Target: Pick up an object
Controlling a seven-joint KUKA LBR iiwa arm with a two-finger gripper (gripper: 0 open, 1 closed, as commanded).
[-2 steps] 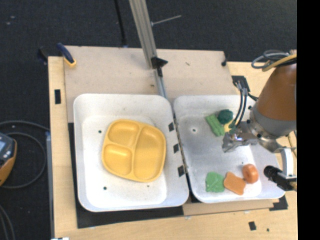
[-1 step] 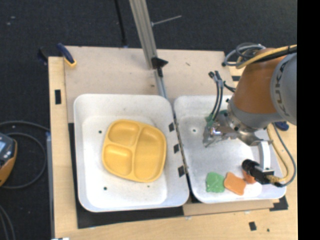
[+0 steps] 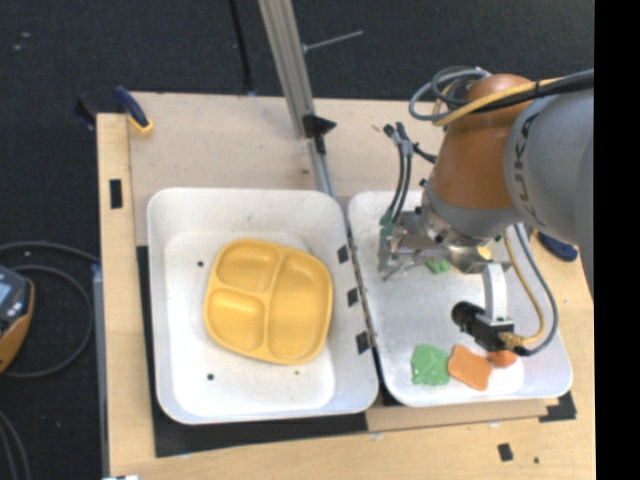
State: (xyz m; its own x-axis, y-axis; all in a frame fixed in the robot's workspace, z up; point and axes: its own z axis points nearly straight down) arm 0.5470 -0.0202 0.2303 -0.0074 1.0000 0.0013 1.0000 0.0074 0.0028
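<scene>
Two shallow white bins sit side by side on the wooden worktop. In the right bin, a flat green soft piece touches an orange soft piece near the front edge, well apart from the gripper near the rear left; whether it is open cannot be told. The left bin holds a yellow divided plastic plate, with bare floor around.

Single fixed camera above the bench, looking down at a slant. Both bins in frame: left bin, right bin. Arm enters from the right.
</scene>
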